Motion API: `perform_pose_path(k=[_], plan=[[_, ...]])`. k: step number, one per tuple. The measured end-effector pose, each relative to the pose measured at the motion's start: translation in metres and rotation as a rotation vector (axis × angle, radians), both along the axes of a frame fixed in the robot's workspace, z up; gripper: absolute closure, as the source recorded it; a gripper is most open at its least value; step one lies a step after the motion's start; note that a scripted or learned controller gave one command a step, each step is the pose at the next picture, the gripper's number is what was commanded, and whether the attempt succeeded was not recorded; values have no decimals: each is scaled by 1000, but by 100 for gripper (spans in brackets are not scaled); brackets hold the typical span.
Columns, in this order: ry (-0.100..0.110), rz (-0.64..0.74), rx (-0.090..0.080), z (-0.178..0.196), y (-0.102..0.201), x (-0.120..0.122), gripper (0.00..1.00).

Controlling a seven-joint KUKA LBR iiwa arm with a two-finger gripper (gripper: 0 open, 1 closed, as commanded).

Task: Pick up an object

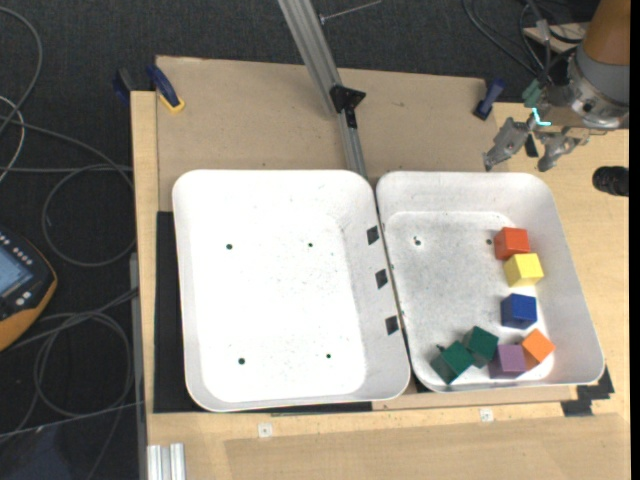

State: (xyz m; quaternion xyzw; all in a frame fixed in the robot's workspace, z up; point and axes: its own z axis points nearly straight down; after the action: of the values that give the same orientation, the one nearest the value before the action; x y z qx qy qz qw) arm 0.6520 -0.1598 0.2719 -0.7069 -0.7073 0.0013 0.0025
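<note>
- Gripper [527,148]: suspended above the bench just beyond the far rim of the right bin [570,268], at about 1 o'clock from that bin's centre. Fingers spread apart, nothing between them.
- Arm: enters from the upper right; orange band [608,30] visible above the wrist.
- Candidate objects, all in the right bin and all resting on its floor:
  - orange-red block [512,241] at 3 o'clock, with a yellow block [524,268] touching it on the near side;
  - blue block [518,310] at 4 o'clock, standing slightly apart;
  - cluster at 5 to 6 o'clock: small orange block [538,345], purple block [511,358], two dark green blocks [481,343] [456,361], packed close against the near wall.
- Left bin [200,268]: white, speckled floor.
- Step in hand, as judged: approach; no object selected or contacted yet.
- Next move calls for: travel toward 6 o'clock over the bin, then a descent with fingers straddling one block. The blue block appears the least crowded target; the clustered blocks offer little finger clearance.
</note>
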Motion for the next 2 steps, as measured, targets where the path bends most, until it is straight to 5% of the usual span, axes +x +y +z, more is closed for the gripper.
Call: perform_pose_path(k=[1, 2], plan=[[-4, 1, -2, 3, 0, 1, 0], [1, -2, -1, -48, -10, -3, 0]])
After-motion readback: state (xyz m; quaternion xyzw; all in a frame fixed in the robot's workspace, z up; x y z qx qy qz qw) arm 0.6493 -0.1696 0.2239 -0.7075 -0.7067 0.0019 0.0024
